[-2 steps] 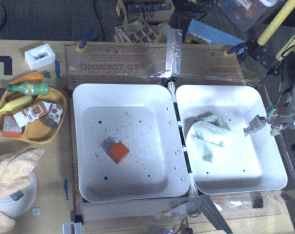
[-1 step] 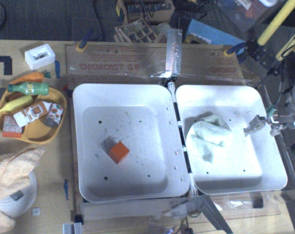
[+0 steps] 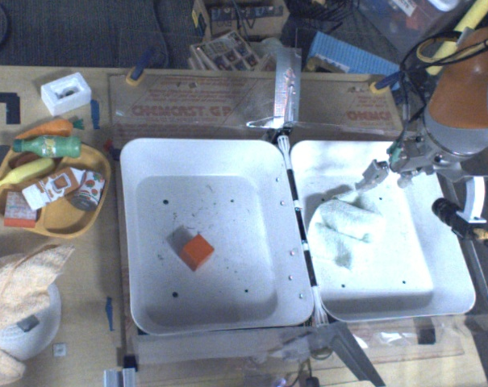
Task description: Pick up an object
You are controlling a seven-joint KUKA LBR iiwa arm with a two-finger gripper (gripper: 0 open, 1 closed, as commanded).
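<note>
**Approach stage, nothing grasped**

Orange block (image 3: 198,251) sits low in the left bin (image 3: 147,164), well apart from the gripper (image 3: 386,170), off to its left and nearer the camera. White cloth (image 3: 346,222) lies crumpled in the right bin (image 3: 437,289), just below and left of the gripper, much the nearer pick candidate. Gripper hangs over the far part of the right bin, nothing visible between its fingertips; can't tell whether it's released or clenched, too small and blurred. Judged step: pre-grasp, still positioning. Next move likely needs a descent toward the cloth, or a long traverse left across the bin divider (image 3: 296,216) for the block. Cloth is soft, may slip or bunch.
</note>
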